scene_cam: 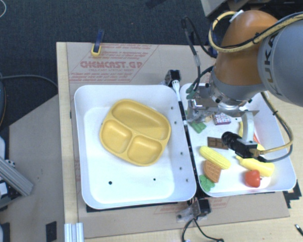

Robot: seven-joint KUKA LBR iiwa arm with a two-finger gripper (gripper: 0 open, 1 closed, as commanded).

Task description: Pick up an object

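Note:
My gripper (196, 116) hangs low over the far left part of the right bin (288, 171), close to the wall between the two bins. A small green piece (198, 128) lies just below it, and a white and pink packet (221, 119) sits just to its right. In the near half of the bin lie a yellow corn cob (215, 158), an orange-brown piece (211, 171) with a green scrap (206, 183) beside it, a red tomato (252, 178) and a yellow banana (257, 166). A small brown block (217, 144) rests above the corn. I see nothing held.
The left bin (91, 150) holds a yellow divided plate (135, 131), tilted across its middle. The arm's orange and grey body (247, 49) covers the far side of the right bin. Both bins stand on a cardboard sheet (116, 59).

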